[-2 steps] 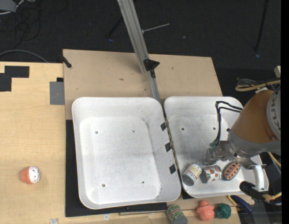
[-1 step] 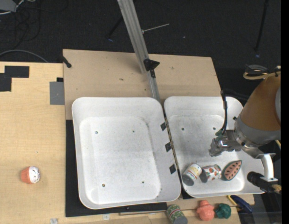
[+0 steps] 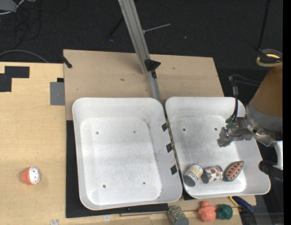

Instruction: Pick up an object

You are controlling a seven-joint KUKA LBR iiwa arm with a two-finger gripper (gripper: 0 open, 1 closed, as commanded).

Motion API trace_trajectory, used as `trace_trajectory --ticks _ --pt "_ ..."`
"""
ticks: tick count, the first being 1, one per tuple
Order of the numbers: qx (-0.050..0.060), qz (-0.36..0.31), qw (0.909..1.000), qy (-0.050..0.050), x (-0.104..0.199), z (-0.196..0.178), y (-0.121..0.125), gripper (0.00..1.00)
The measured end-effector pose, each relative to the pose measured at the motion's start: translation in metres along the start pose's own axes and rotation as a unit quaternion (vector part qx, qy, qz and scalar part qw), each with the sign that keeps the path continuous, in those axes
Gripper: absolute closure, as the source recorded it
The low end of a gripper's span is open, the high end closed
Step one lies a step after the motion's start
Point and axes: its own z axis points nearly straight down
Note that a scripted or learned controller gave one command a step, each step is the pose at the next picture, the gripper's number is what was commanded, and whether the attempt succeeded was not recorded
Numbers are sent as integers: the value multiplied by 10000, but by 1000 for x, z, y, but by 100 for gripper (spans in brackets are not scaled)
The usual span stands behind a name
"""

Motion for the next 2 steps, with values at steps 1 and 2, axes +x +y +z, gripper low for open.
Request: trace_trajectory --ticks 1,2 --pt "4 3 10000 1 -1 -40 1 100" --pt "22 -18 10000 14 50 -46 14 100"
